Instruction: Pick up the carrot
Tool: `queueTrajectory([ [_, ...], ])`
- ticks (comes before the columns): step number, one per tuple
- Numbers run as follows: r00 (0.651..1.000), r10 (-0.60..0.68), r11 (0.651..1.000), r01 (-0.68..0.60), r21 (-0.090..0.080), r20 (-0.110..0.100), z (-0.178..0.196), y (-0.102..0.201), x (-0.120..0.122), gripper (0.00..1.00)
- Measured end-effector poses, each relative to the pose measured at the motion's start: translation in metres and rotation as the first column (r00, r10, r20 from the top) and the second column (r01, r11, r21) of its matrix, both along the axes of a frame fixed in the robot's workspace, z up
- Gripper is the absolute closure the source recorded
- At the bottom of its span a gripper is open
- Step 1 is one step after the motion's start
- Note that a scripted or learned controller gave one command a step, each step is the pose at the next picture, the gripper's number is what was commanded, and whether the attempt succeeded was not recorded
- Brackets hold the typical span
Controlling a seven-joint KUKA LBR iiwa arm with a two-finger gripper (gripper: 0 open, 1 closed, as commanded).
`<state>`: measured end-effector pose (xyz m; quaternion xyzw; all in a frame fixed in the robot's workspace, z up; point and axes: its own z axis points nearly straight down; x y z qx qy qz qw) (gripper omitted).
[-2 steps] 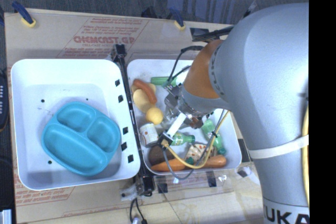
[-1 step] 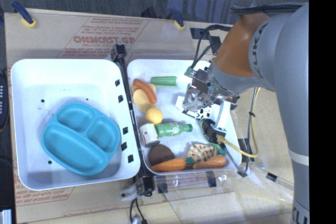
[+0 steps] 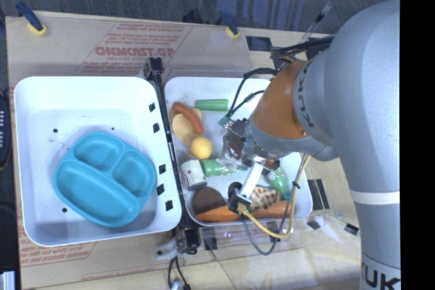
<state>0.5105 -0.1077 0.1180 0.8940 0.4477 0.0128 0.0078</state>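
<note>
The carrot is a long orange piece lying along the near wall of the right bin, partly crossed by the robot's cable. My gripper hangs over the middle of that bin, above and a little behind the carrot, among the other items. Nothing shows between the gripper and the carrot, and the wrist hides much of the bin's right side.
The right bin also holds a reddish sausage, a yellow lemon, a green stick, a green bottle, a small can and a brown lump. A blue divided plate lies in the left bin.
</note>
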Motion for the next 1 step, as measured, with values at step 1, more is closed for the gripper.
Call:
queueTrajectory([
  [1, 0.919, 0.393, 0.920, -0.393, 0.001, -0.031, 0.1749, 0.0410, -0.0281, 1.00],
])
